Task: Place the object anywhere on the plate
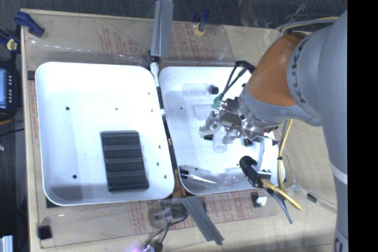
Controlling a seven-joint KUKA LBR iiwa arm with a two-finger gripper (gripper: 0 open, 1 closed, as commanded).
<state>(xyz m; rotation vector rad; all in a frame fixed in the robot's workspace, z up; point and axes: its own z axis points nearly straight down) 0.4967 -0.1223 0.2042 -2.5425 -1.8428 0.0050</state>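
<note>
We cannot tell whether the fingers are open or closed: the gripper [220, 130] is a cluster of pale metal parts over the white floor of the right bin [177, 121], and its tips blend into the glare. Just below the tips we make out a small clear object [220, 146], hard to read against the white; whether it touches the gripper we cannot say. Another clear item, a small bottle [198, 90], lies near the bin's far wall, and a clear tube with a dark end [198, 174] lies along its near wall.

The arm [319, 79] reaches in from the right, its orange band [273, 77] above the wrist, the wrist bent down into the right bin; dark cables loop beside it. Its grey body hides the bin's right side.

The plate [124, 160], dark and ribbed, sits in the left bin [59, 91] toward the near edge, well apart from the gripper. Both bins rest on a light wooden bench [88, 32], with dark floor beyond.
</note>
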